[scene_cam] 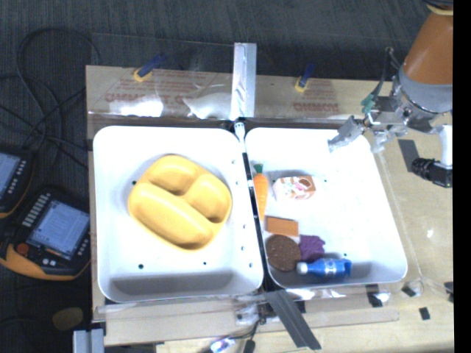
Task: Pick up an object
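Observation:
My gripper (352, 132) hangs over the far right corner of the right bin (368, 219), below the orange band of the arm (430, 46), with nothing seen in it. Along that bin's left side lie an orange carrot (260, 191), a pink and white round treat (294, 187), a tan cracker (282, 226), a dark brown cookie (282, 252), a purple grape bunch (311, 245) and a blue bottle (324, 268) on its side. A large yellow bread-like lump (179, 201) fills the middle of the left bin (118, 271).
The right half of the right bin is bare white floor. A metal divider post (243, 79) stands behind the bins, with crumpled plastic sheet (169, 98) on the bench. Handheld controllers (44, 230) and cables lie off the bench at left.

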